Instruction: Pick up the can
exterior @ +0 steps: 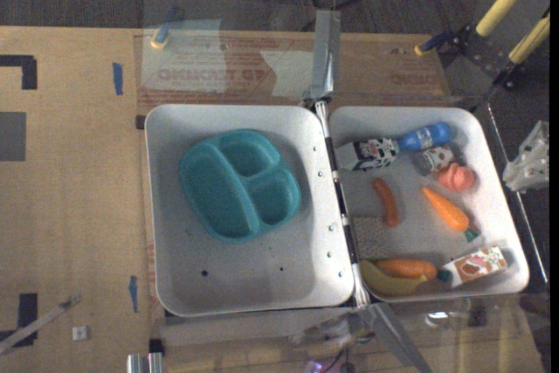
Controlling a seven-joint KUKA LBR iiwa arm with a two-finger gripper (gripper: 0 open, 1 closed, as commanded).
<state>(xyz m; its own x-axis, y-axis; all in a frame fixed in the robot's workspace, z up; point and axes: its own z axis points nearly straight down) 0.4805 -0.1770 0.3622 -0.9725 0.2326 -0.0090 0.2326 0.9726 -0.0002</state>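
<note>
While fingers' state cannot be told, can (436,159) in right bin (498,155), teal tray (240,183) in left bin (166,188)

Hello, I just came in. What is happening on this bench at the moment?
Nothing is being handled at this moment. The can lies untouched in the right bin, beside a blue bottle, a milk carton, two carrots, a banana and a juice box. The left bin holds a teal divided plate. The pick has not started.

Plate (240,183) in left bin (166,275); can (435,159) in right bin (515,271).
</note>
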